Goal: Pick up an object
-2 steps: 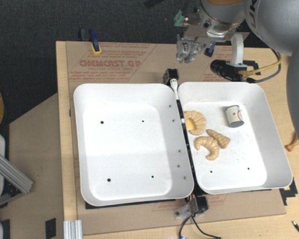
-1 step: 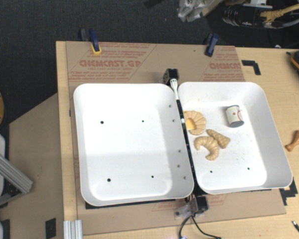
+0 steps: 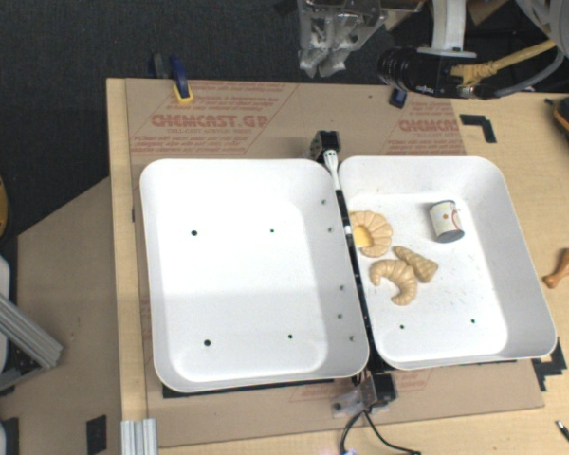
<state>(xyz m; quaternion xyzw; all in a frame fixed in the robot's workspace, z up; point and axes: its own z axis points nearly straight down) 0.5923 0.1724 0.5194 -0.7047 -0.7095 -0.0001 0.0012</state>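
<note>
Two white bins side by side, with the gripper (image 3: pixel 330 38) raised beyond their far edge.

The gripper is cut off by the top of the frame and blurs into the dark clutter behind it, so whether it is released or clenched cannot be told; nothing visible hangs from it. The right bin (image 3: pixel 512 282) holds one small grey-white cylinder (image 3: pixel 445 221), one round tan shell-shaped piece (image 3: pixel 371 231) against the dividing wall, and what seem to be two croissant shapes (image 3: pixel 404 273), touching. The left bin (image 3: pixel 171 254) lies just beside it.
</note>
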